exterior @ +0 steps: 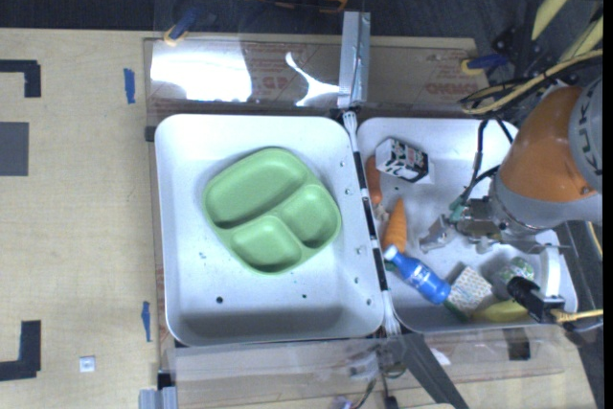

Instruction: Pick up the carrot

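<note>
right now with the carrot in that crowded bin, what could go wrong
The small orange carrot lies close to the right white bin's left wall, so the hand may bump the wall on closing. The blue plastic bottle sits just below the carrot's lower end and could get nudged or grabbed instead.

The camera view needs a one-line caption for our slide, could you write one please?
Gripper poised in the right bin near the carrot; green tray in the left bin.
</note>
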`<act>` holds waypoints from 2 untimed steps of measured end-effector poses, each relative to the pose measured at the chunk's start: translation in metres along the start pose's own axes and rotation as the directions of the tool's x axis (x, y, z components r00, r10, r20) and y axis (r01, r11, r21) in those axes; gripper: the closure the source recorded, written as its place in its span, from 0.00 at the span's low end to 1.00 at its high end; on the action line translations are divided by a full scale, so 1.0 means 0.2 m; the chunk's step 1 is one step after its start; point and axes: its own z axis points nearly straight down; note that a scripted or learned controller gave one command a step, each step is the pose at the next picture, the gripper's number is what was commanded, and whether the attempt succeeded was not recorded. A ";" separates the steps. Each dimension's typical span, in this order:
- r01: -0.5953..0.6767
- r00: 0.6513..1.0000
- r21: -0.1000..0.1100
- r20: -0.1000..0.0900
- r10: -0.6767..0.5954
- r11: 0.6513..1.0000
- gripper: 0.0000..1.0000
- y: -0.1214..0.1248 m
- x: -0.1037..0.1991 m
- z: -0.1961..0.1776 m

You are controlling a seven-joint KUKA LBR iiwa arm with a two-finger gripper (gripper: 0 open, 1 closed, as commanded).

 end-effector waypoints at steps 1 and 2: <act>-0.103 0.995 -0.002 0.001 0.103 0.995 0.00 0.10 0.40 -0.37; 0.148 0.989 0.002 -0.001 -0.148 0.989 0.00 0.06 0.12 -0.11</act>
